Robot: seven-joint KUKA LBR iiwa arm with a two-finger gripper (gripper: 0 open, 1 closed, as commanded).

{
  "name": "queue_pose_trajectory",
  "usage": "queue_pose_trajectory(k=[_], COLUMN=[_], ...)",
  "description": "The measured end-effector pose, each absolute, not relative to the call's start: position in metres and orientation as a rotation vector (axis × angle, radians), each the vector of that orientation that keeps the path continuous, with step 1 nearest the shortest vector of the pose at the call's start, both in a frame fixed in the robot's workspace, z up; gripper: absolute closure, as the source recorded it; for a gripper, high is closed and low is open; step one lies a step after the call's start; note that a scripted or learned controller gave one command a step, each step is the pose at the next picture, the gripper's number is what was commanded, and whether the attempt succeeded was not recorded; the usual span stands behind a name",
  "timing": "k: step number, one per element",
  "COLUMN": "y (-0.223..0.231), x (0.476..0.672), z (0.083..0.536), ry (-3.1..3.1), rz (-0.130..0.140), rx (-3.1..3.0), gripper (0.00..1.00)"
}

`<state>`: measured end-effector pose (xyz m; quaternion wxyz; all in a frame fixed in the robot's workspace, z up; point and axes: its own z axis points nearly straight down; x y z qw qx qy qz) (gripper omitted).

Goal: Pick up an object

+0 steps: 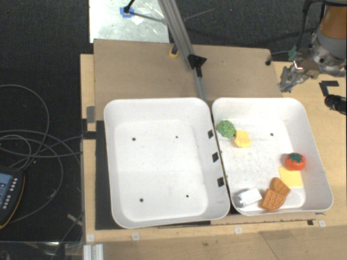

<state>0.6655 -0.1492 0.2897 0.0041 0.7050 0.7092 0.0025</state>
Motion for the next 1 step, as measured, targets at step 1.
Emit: queue_pose_trajectory(k=[1], y=[-0.1057], x=[0.6659], z=[0.2803], ry=[2.231], rz=[0.003], rx=[2.211], gripper=[1.0])
